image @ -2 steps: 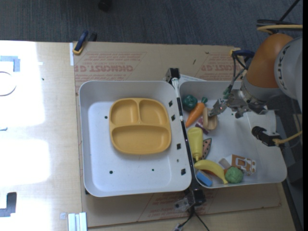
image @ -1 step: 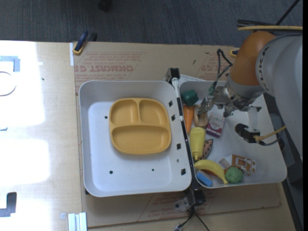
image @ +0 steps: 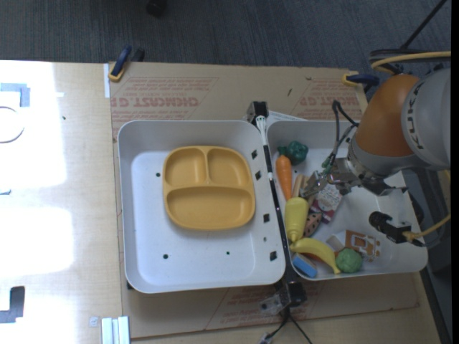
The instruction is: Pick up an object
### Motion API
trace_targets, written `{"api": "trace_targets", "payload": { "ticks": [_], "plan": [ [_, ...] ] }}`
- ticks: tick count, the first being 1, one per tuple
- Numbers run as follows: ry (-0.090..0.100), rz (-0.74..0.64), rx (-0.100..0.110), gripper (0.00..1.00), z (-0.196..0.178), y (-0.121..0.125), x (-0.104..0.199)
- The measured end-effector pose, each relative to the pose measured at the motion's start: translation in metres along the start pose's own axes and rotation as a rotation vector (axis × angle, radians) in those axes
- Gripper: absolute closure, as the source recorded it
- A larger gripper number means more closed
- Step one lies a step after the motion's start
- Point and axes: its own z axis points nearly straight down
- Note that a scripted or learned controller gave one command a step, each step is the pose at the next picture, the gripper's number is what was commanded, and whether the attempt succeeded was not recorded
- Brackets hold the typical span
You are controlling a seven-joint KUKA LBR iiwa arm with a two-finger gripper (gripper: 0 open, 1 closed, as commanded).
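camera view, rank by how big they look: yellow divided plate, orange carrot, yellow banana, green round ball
1. Yellow divided plastic plate, by far the largest.
2. Orange toy carrot and curved yellow toy banana: they look about alike, so no ranking between them.
3. Small round green ball, the smallest.

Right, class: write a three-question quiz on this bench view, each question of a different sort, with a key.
1. True or false: the yellow divided plate lies in the same bin as the carrot.
2. The banana touches which? A) the green ball B) the dark green toy C) the plate
3. Fill in: the tool hangs over the ___ bin as the camera sees it.

Key: 1 false, the plate is in the left bin. 2 A. 3 right.
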Motion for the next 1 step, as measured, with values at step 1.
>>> {"api": "trace_targets", "payload": {
  "ticks": [1],
  "plan": [
    [0.001,0.003,-0.004,1.00,-0.0109,0.0018,-0.0001]
  ]
}}
